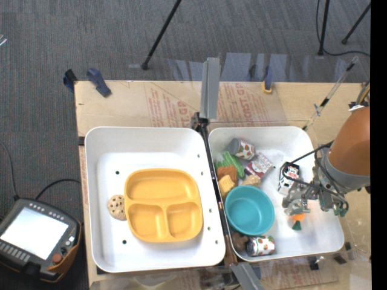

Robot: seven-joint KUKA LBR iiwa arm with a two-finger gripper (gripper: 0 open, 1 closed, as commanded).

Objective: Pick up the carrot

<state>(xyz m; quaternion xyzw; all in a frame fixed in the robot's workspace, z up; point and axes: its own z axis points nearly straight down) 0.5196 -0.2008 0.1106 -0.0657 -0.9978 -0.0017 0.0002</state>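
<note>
The carrot (296, 223) is a small orange piece with a green top, lying on the floor of the right bin (320, 237) just right of the teal bowl (249, 210). My gripper (295, 208) hangs directly over it, with its tips right at the carrot's green end. The arm's orange band and grey wrist come in from the right, over the bin's right wall. The view does not show whether anything is between the tips.
The right bin also holds a corn piece (225, 185), a green vegetable (230, 162), two small cans (243, 148) (261, 245) and a packet (261, 162). The left bin (103, 156) holds a yellow divided plate (163, 204) and a cookie (117, 206).
</note>
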